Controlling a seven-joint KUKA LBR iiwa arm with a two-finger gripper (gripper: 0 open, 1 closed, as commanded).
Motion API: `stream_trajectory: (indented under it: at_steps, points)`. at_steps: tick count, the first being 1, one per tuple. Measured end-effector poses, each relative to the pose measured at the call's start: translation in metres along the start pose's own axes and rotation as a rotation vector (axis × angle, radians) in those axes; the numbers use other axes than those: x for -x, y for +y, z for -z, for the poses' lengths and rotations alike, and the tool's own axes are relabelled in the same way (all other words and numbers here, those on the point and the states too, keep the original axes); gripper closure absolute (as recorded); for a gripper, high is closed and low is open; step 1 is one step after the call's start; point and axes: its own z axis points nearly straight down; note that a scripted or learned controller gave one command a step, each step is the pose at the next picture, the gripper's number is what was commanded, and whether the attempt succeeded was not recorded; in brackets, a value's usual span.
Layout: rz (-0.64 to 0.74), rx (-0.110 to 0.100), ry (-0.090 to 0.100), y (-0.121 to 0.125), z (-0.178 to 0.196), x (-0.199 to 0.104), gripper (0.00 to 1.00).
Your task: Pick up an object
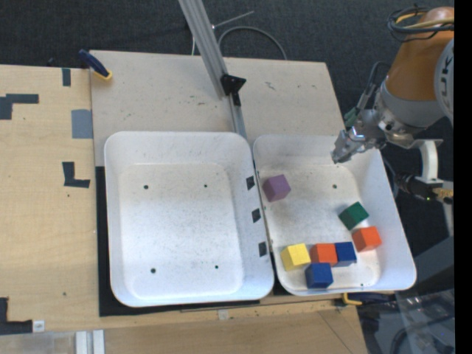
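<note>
Left bin (177,153) sitting beside right bin (391,220), rims touching. Arm (417,72) reaching in from right, hanging over right bin's far right corner. Gripper (344,150) pointing down near bin rim, gripping nothing visible; finger gap too small to judge, cannot tell.

Blocks lying in right bin:
- purple cube (276,187) alone, near left wall
- green cube (354,214) just above orange-red cube (366,238)
- yellow cube (297,255), orange cube (324,253), blue cube (344,252) lining up in row
- second blue cube (318,274) sitting under row

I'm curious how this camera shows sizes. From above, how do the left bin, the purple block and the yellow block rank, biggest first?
1. Left bin, by far the largest.
2. Purple block and yellow block: they look about alike, so I won't rank them.
</note>
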Motion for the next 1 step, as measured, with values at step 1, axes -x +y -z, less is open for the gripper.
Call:
stream_trajectory:
  at_steps: [1]
  points:
    - [0.005,-0.004,0.002,0.0258,-0.0029,-0.0518,1.00]
